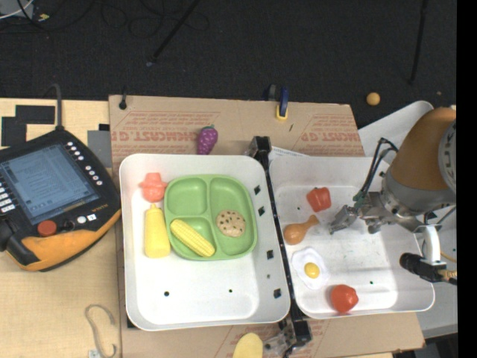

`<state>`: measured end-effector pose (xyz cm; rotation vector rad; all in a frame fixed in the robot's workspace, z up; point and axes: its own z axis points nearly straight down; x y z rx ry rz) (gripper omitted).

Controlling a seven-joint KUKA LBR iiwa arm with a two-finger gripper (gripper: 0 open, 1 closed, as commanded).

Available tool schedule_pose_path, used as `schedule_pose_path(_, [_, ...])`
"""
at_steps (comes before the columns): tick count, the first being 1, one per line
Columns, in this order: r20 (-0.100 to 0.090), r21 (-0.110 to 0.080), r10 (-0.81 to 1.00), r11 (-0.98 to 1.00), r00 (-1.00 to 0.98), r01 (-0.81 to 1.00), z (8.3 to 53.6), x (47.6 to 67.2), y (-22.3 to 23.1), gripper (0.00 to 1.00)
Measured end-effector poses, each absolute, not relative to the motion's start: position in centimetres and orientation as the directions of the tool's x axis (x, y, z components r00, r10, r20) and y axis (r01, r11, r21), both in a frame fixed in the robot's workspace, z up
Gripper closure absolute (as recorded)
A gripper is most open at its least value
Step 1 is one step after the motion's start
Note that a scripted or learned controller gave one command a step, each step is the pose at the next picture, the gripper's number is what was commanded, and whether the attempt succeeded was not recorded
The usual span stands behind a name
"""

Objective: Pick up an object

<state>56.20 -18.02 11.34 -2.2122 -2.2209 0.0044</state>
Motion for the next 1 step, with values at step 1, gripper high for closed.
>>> schedule_pose_path(1, [0.002,-0.004,1.0,0.003,-0.003,1.0,8.6,56.23,-17.7,0.0])
